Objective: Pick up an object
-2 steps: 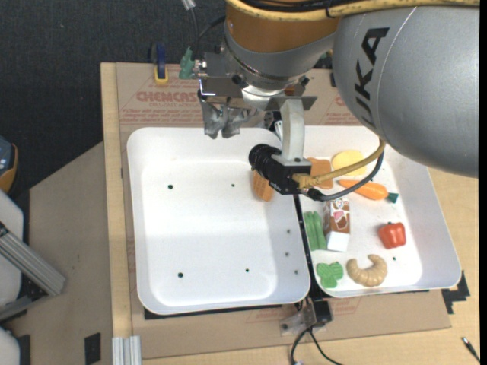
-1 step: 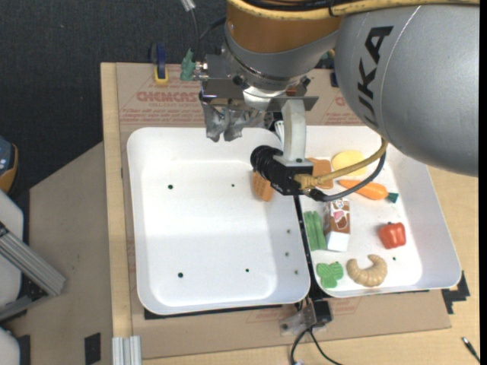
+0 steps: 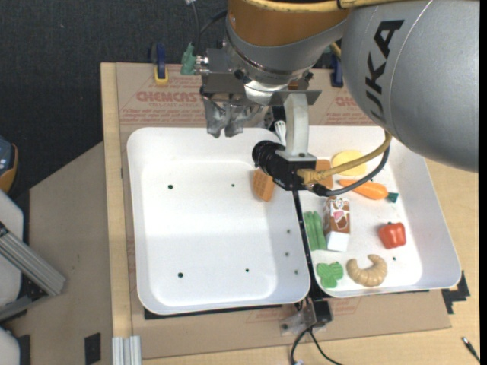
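Note:
My gripper (image 3: 228, 120) hangs over the far edge of the left bin (image 3: 190, 234), under the large grey and orange wrist. An orange-brown block (image 3: 263, 185) lies at the left bin's right side, below and right of the gripper and apart from it. The right bin (image 3: 430, 234) holds several toy foods: a yellow piece (image 3: 348, 160), a carrot (image 3: 370, 191), a red pepper (image 3: 393, 235), a croissant (image 3: 367, 271), a green leafy piece (image 3: 329, 274), a green pod (image 3: 314, 229) and a brown and white slice (image 3: 338, 216). The arm hides the right bin's far left corner.
A black cable fitting (image 3: 268, 158) with a yellow hose hangs from the wrist over the divide between the bins. Blue and green clamps (image 3: 160, 63) grip the brown board behind the bins. The left bin's floor is bare apart from the block.

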Controlling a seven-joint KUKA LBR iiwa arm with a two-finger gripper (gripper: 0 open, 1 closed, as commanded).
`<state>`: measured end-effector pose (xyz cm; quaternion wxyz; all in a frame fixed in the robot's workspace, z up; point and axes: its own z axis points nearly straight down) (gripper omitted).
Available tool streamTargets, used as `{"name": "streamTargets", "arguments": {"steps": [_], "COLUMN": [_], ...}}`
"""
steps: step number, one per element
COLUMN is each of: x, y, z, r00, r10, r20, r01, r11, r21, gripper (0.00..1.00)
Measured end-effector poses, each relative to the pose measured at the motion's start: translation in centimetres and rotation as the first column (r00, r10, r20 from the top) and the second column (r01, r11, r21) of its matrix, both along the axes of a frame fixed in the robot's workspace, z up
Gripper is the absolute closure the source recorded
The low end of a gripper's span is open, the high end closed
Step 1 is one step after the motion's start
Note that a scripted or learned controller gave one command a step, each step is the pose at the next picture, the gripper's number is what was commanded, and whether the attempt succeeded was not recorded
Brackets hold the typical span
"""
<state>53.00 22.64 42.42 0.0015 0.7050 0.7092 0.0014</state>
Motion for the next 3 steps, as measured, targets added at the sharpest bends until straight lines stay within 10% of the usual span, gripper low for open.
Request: {"name": "streamTargets", "arguments": {"steps": [3], "x": [0.1], "y": [0.2], "z": [3.1], "r00": [1.0], "r10": [0.004], "r20": [0.005], "r01": [-0.004], "r11": [1.0], "r21": [0.001], "gripper": [1.0]}}
